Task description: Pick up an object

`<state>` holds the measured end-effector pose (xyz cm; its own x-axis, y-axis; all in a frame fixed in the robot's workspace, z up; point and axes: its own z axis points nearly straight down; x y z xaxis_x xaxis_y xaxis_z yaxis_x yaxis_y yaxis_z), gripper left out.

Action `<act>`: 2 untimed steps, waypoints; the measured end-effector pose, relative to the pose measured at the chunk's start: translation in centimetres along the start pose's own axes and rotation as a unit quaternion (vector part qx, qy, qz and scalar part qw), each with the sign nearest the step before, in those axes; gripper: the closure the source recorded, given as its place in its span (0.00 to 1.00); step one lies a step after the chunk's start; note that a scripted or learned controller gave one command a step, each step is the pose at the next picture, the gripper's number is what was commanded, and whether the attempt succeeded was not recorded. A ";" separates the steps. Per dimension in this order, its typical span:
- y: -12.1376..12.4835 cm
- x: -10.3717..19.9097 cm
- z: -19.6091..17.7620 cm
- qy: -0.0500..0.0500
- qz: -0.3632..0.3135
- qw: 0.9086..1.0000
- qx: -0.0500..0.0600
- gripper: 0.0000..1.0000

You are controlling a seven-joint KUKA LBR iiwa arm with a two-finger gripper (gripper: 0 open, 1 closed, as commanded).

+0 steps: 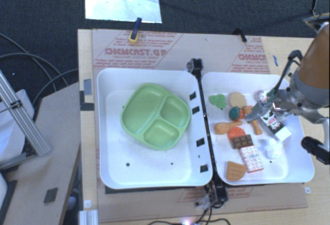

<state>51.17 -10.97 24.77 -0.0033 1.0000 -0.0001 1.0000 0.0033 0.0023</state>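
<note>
Landmark: the right bin (296, 170), a shallow white tray on the counter (170, 46), holding all the small toy foods.
Left bin: beside the right bin, it (111, 167) carries only a green divided plate (155, 116).
Arm: reaches over the right bin's far-right part, grey body with an orange band above the wrist.
Pincer: it (262, 112) hangs low over the middle of the right bin, tips pointing toward the bin's left side; whether the tips are wide or narrow I cannot tell, since they blur into the clutter.
Candidate objects: within the right bin, a small orange piece (251, 110) and a teal ball (234, 113) lie just beside the pincer tips; a tan croissant shape (227, 127) and a red tomato (236, 133) sit a little nearer the front.
Others: a chocolate bar (242, 141), a patterned box (251, 158) and an orange wedge (235, 170) lie toward the bin's front; a green leaf (218, 100) and a tan cookie (237, 99) toward its back.
Progress: judged early. Nothing is visibly between the tips or raised off the bin floor.
Left to do: close on one object, probably the orange piece, and lift it clear.
</note>
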 end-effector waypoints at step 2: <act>2.3 0.6 14.2 0.000 0.001 1.000 -0.001 1.00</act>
<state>53.54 -10.33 10.62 -0.0005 1.0000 0.0000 1.0000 0.0005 0.0034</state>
